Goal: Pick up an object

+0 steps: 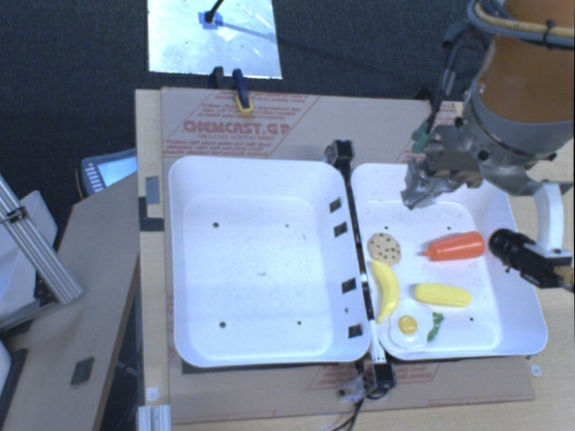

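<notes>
a brown board (269, 126) with red lettering covers the bench, and both white bins sit on it; past its 12 o'clock edge lies dark carpet with a shiny foil-like square (214, 25). a blue and yellow clamp (241, 92) grips the board's far edge. at 9 o'clock a tan side table (90, 268) carries a metal rail (36, 250).

the left bin (260, 259) shows only its bare white floor with a few small dark dots. the right bin (512, 330) holds the toy food, all in its 6 o'clock half: a cookie (384, 246) by the divider, a banana (386, 289) just at 6 o'clock of it, a fried egg (408, 325) near the front corner with a green sprig (436, 325) beside it, a corn cob (442, 294) at centre, and an orange carrot (455, 246) at 12 o'clock of the corn.

the gripper (419, 196) hangs over the right bin's 12 o'clock part, well apart from the food, nothing visibly between its fingers; how far it is open cannot be told.
</notes>
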You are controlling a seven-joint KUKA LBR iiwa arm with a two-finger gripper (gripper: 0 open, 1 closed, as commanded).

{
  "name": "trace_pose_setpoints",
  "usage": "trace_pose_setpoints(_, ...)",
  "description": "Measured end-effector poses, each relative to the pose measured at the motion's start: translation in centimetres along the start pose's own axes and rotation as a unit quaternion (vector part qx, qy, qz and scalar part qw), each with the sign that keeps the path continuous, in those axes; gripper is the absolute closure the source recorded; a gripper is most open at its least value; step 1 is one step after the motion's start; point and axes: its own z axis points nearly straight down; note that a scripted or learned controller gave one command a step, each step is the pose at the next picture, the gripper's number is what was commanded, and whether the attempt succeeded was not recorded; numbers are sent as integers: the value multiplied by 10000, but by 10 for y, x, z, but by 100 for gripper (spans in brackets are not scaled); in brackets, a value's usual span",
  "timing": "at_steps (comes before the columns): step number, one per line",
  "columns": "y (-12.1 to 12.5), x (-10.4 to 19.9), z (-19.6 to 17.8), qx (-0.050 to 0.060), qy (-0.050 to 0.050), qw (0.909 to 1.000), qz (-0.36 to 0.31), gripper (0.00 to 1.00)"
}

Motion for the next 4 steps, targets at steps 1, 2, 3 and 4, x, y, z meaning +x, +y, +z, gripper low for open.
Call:
trace_pose_setpoints(1,1,23,-113,-43,8,10000,9,100)
trace_pose_setpoints(2,0,45,-71,37,-8,10000,11,100)
trace_pose_setpoints(3,0,80,-79,19,2,10000,6,100)
trace_pose_setpoints(4,21,132,-107,5,7,10000,2,100)
